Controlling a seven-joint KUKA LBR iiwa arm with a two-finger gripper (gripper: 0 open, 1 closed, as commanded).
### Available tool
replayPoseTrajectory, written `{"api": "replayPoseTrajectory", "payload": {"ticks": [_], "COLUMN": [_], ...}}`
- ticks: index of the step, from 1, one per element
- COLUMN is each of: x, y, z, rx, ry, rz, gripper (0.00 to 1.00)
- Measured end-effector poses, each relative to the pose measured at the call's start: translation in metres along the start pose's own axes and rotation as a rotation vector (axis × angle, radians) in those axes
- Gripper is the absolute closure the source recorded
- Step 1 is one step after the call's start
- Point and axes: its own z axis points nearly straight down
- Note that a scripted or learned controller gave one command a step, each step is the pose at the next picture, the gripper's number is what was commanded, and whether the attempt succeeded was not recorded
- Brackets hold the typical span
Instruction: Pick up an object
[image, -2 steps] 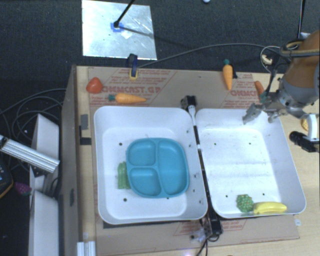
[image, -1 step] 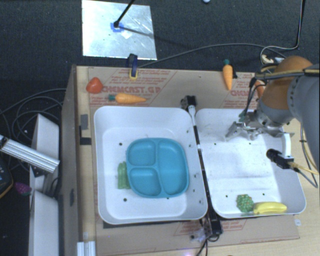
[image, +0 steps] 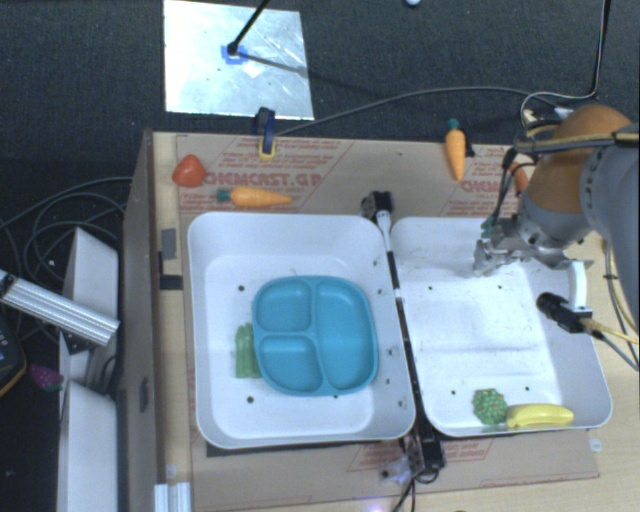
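Two small things lie at the lower edge of the right bin (image: 590, 395), toward the lower right of the frame: a green broccoli piece (image: 489, 405) and a yellow banana (image: 540, 415), just beside each other. The gripper (image: 490, 250) sits low at that bin's upper part, well apart from both; whether it is open or closed cannot be told. Left of centre, the left bin (image: 215, 300) holds a blue divided plate (image: 314, 334) with a green piece (image: 245, 352) at its left side. Two carrots (image: 260, 198) (image: 456, 152) and a tomato (image: 189, 171) rest on the desk (image: 330, 165) above.
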Motion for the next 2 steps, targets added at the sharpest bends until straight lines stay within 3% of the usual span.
{"api": "replayPoseTrajectory", "payload": {"ticks": [2], "x": [0.0], "y": [0.002], "z": [-0.022], "rx": [-0.007], "ry": [-0.001], "rz": [-0.003], "gripper": [1.0]}}
